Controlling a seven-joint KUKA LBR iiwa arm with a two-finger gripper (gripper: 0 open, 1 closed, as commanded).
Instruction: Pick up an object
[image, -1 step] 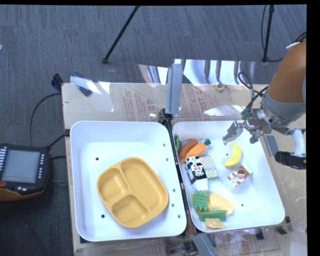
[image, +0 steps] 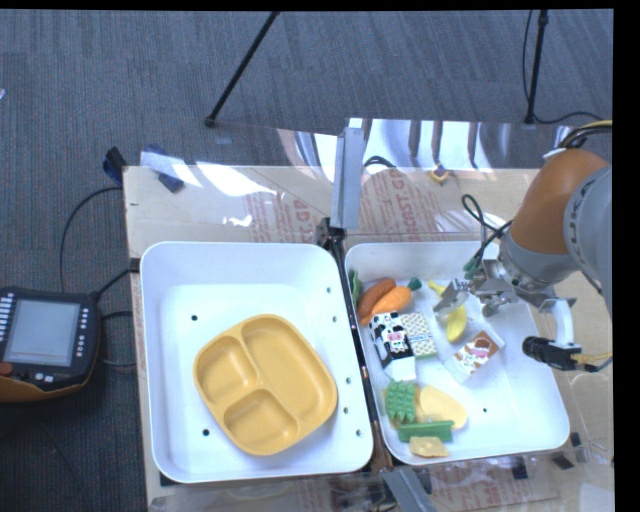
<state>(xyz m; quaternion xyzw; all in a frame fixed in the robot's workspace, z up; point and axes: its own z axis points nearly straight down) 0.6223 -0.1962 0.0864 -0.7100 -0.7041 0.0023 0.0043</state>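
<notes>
My pincer (image: 458, 297) hangs low over the right bin (image: 540, 420), toward its far edge, and from this slant I cannot tell whether it is apart or together; nothing shows clamped in it. Just below it lies a small yellow piece, a lemon-like toy (image: 456, 324), and that looks to me like the nearest thing to take. Beside it, toward the bin's right wall, a small printed packet (image: 477, 352) lies tilted. Toward the divider between the bins I see an orange carrot (image: 384, 298), a black-and-white cow-patterned carton (image: 392, 338) and a checkered block (image: 419, 335) packed touching one another, and toward the near edge a green ridged toy (image: 401, 401), a pale yellow wedge (image: 441, 406) and a small yellow scrap (image: 428, 447). The left bin (image: 165, 290) carries a yellow divided plate (image: 264, 382), well apart from me. The risks, as I judge them: the lemon toy is small and rounded, so a closing off its centre could squirt it sideways into the packet; the packet lies near enough that I might nip its edge instead, or both at once; and coming down too hard would press the toy against the bin floor rather than gather it.
</notes>
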